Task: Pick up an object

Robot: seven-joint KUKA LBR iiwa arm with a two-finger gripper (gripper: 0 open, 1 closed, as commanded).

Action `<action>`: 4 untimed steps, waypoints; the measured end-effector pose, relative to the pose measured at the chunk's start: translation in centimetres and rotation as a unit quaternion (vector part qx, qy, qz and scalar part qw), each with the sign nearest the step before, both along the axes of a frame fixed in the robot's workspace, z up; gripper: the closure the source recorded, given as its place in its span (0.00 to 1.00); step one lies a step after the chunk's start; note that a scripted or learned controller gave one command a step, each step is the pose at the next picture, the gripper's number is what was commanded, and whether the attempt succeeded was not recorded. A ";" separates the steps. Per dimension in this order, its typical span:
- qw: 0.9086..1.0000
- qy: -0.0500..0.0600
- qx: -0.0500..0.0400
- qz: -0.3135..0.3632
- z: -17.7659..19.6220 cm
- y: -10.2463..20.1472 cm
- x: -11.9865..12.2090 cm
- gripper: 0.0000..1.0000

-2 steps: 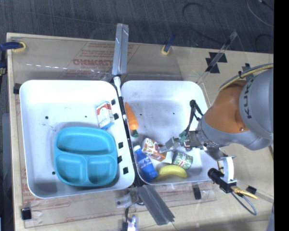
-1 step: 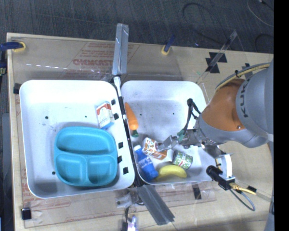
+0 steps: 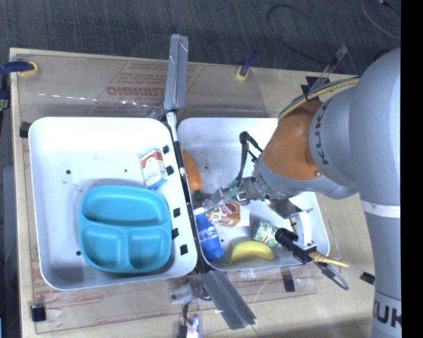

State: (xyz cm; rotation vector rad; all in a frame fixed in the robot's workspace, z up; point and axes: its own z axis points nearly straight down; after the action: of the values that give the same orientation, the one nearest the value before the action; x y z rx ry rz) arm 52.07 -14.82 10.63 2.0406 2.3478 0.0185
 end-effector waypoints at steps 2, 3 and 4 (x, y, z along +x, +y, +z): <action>0.998 0.006 -0.002 0.055 0.2 3.6 -3.7 1.00; 0.999 0.016 0.006 -0.032 8.5 12.7 -1.3 1.00; 0.997 0.019 0.007 -0.077 8.4 12.2 -2.4 1.00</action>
State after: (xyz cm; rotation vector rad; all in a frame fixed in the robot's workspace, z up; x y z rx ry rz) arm 49.66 -2.62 19.02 2.2424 2.2085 -0.0062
